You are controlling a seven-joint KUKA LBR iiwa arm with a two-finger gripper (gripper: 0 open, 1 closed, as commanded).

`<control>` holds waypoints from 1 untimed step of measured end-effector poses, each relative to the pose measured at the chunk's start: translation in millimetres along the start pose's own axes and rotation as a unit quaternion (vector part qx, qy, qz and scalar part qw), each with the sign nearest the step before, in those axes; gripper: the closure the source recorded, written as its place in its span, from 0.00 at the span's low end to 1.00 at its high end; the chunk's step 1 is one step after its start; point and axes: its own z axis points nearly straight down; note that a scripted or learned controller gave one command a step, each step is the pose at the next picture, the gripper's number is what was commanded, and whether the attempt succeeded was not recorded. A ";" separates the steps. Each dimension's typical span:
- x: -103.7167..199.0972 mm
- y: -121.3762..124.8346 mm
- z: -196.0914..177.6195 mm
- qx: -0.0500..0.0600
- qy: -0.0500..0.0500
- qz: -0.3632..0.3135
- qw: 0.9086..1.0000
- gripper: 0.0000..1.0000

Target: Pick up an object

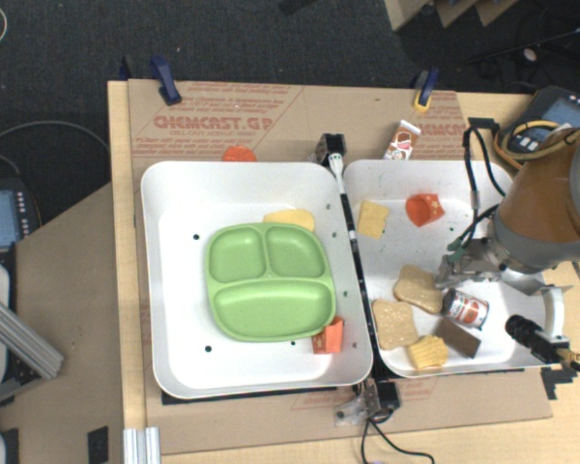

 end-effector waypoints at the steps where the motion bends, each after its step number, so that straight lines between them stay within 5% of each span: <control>1: -60.8 12.8 -92.9 -0.001 -0.004 0.001 1.000 1.00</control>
